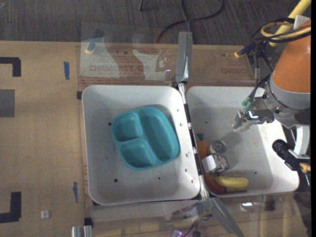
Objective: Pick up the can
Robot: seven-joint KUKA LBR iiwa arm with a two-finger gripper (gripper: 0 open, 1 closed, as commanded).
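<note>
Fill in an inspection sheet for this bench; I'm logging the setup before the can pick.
Surface: wooden bench bearing a left bin and a right bin, side by side.
Job's things: can in the right bin, near its left wall.
Clutter: teal divided tray in the left bin; banana, an orange item and a small white-and-dark item below the can.
Grippers: hand over the right bin, up and right of the can, holding nothing visible.
Cables: yellow and black cables on the arm; black cable on the floor.
Surroundings: dark carpet; blue tape marks.
</note>
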